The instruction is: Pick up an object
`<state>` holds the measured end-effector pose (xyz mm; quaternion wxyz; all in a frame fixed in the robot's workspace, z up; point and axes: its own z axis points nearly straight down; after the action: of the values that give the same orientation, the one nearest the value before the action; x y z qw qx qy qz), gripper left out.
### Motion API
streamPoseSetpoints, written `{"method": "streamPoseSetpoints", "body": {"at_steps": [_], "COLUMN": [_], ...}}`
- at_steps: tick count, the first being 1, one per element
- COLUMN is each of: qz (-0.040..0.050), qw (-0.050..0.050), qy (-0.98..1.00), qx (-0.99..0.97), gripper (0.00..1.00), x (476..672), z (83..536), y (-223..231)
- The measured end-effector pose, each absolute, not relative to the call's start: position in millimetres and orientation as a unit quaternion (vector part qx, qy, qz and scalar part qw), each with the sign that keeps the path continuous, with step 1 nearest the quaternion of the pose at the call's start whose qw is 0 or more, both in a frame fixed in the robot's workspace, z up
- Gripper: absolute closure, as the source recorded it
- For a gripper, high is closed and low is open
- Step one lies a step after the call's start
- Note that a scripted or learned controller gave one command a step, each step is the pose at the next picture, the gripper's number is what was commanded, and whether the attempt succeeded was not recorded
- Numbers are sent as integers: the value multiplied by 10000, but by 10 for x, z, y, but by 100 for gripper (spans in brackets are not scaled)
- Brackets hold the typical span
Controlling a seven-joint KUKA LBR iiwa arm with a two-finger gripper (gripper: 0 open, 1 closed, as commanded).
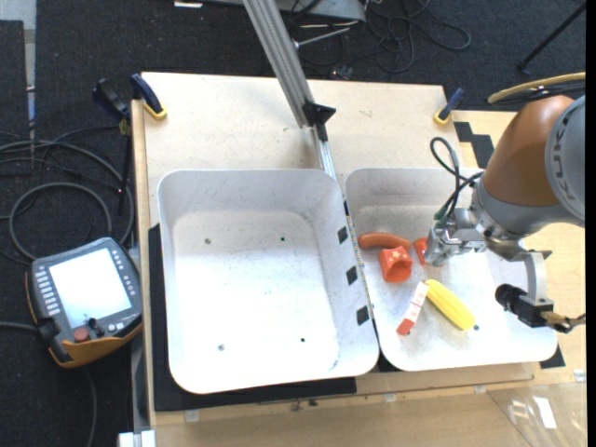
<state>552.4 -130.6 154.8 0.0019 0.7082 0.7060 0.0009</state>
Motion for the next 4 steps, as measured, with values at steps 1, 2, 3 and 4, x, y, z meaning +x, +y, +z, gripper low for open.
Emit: {"method": "streamPoseSetpoints", "body": {"at_steps": [1,2,3,4], "qz": [18,17,8,1], "qw": [32,31,-2,-11], "qy": [7082,7084,7100,7104], "qx": [7060,7058,7042,7038], "gripper": [100,100,100,100], "x": [5606,5623,5613,5510], "z": [2163,2696,2712,2572], "y": [-1321,-1323,-789,-181]}}
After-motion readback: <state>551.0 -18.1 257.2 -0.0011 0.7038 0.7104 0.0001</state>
